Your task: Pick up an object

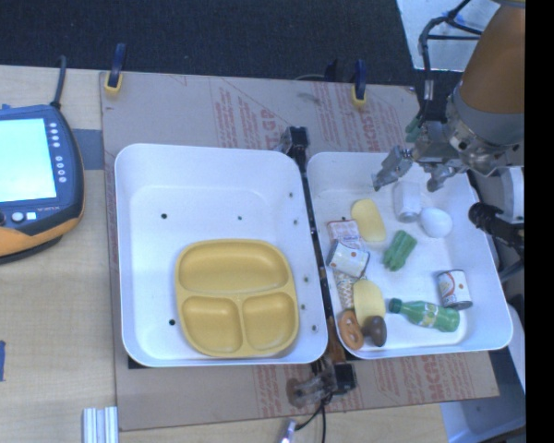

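The right bin holds several small items: a pale yellow piece, a green piece, a white egg shape, a small can, a green bottle lying down, and a white cylinder. My gripper hangs over the bin's far end, fingers spread apart and open, with nothing between them. It is just above and behind the white cylinder.
The left bin holds a yellow divided tray. A teach pendant lies at the far left of the bench. Clamps sit along the back edge. More small items crowd the right bin's near-left corner.
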